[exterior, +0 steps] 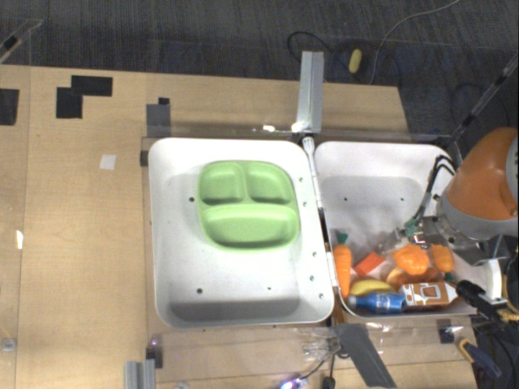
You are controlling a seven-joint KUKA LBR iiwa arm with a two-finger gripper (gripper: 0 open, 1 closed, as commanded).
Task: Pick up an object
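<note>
Several toy foods lie piled in the front corner of the right bin: a carrot, a red piece, a banana, a blue bottle, a brown carton and an orange fruit. A second orange piece sits just to its right. My gripper reaches in from the right, low over the pile and right above the orange fruit. The wrist, with its orange band, hides much of the gripper.
The left bin holds a green divided plate. A metal post stands behind the divider between the bins. The back half of the right bin is bare white floor. Cables hang along the arm at the right.
</note>
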